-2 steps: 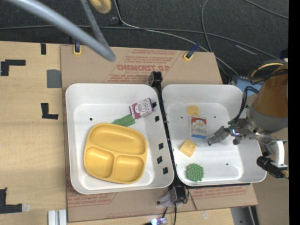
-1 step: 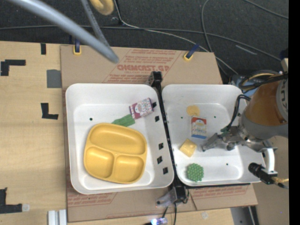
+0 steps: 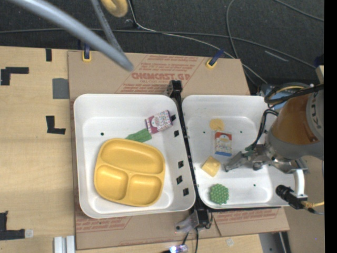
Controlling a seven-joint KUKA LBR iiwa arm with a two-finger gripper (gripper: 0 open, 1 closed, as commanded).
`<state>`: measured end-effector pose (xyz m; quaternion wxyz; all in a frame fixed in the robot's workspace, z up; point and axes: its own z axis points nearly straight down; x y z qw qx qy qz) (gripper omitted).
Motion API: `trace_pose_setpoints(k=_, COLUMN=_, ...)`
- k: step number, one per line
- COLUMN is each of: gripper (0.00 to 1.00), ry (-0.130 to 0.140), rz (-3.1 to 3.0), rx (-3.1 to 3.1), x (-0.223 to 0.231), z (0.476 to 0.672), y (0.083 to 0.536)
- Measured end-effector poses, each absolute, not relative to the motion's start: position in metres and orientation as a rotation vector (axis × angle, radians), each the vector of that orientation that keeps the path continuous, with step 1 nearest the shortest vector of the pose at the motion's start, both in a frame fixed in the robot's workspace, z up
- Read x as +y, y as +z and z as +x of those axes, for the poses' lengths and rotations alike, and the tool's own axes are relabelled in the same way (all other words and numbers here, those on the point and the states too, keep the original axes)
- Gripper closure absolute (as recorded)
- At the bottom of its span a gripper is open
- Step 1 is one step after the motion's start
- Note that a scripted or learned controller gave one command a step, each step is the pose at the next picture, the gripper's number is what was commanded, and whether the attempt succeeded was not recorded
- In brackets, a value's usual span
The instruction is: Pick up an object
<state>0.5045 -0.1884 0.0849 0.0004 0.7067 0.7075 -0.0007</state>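
Camera view: gripper (image 3: 230, 166) low in right bin (image 3: 253, 105), can't tell its state; yellow block (image 3: 211, 167) nearby looks light, stiff — grab its flat sides.

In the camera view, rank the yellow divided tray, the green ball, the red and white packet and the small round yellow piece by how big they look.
Largest to smallest:
1. yellow divided tray, by far
2. green ball and red and white packet, too alike to rank
3. small round yellow piece
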Motion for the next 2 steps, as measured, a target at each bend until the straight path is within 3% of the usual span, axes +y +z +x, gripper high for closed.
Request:
trace_pose_setpoints(k=1, gripper=1.0, ry=-0.001, rz=2.217, rx=2.218, x=-0.189, z=0.506, y=0.096)
trace_pose_setpoints(k=2, gripper=1.0, ry=0.003, rz=2.217, rx=2.221, x=-0.184, z=0.506, y=0.158)
